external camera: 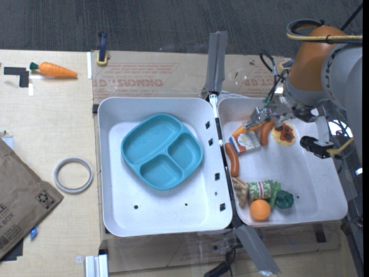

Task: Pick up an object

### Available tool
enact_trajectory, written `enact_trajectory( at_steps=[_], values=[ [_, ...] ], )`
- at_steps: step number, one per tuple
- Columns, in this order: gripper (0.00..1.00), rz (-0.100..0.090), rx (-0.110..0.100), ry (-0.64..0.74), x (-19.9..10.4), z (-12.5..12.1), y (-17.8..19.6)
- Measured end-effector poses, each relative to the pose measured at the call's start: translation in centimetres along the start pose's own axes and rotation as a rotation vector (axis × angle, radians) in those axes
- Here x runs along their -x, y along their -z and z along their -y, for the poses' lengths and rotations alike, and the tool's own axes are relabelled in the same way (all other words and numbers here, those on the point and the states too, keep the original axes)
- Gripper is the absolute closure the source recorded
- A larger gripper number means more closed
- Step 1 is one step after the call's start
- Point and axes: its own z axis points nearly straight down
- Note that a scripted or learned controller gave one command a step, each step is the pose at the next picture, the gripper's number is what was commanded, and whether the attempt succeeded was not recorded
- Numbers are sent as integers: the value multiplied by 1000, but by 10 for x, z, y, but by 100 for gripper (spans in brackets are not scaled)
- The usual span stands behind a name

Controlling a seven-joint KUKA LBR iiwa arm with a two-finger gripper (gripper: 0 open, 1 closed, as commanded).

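Gripper point(266, 118) is low in the right white bin point(323, 209), at about 11 o'clock of the bin floor, arm entering from 2 o'clock. Jaw state: cannot tell, since the wrist and toys overlap the tips.

Candidate object: short orange-red toy sausage point(265, 133), touching or just below the tips, long axis running roughly 12 to 6 o'clock with a slight tilt. Just beside it at 9 o'clock lies a small white and orange toy carton point(247, 141); at 3 o'clock, a round pizza-like toy disc point(285, 134).

Judgement: the grasp turns on whether the jaws straddle the sausage across its short axis; crowding by the carton could spoil closure.

Left white bin point(115, 212) holds a blue three-compartment plastic plate point(162, 150).
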Motion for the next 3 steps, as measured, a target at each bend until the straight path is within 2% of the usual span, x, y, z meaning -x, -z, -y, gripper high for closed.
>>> enact_trajectory(
  at_steps=[1,2,3],
  values=[
    [0,1,-18,-184,-4,29,15],
    [0,2,-16,-160,-22,8,-11],
    [100,2,-21,-160,-21,9,-4]
  ],
)
